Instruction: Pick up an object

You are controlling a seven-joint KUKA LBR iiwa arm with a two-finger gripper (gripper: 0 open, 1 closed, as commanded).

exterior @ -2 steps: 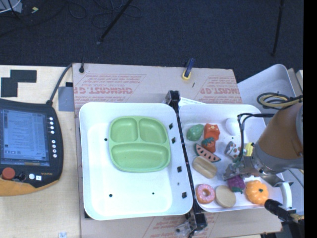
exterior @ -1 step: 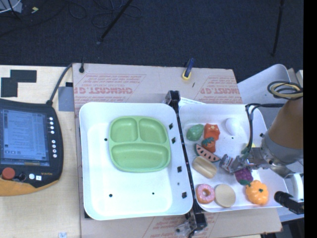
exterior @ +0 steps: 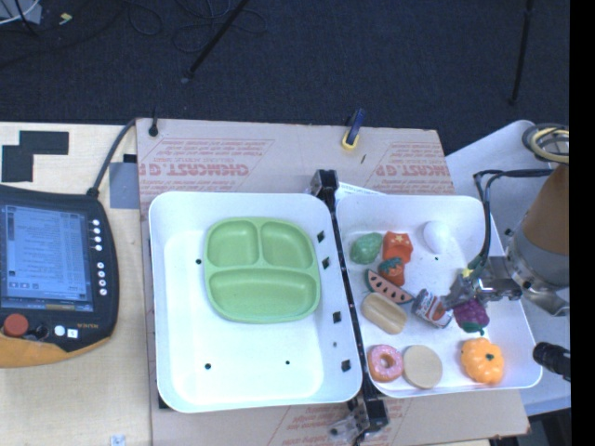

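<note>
The right white bin (exterior: 465,207) holds several toy foods. Among them are a green vegetable (exterior: 365,247), a red pepper (exterior: 397,246), a white egg (exterior: 435,235), a watermelon slice (exterior: 390,287) and a bread roll (exterior: 384,312). Toward the front lie a pink donut (exterior: 384,362), a round cookie (exterior: 423,366) and an orange pepper (exterior: 482,360). My gripper (exterior: 458,297) reaches in from the right, low over the bin's middle right. It sits directly between a small grey-and-red can (exterior: 431,308) and a purple grape bunch (exterior: 471,315), partly covering both.
The left white bin (exterior: 177,342) carries a green divided plate (exterior: 261,269). A black divider (exterior: 335,277) runs between the bins. A teach pendant (exterior: 51,268) lies at the far left. A yellow-and-blue clamp (exterior: 352,131) sits at the board's back edge.
</note>
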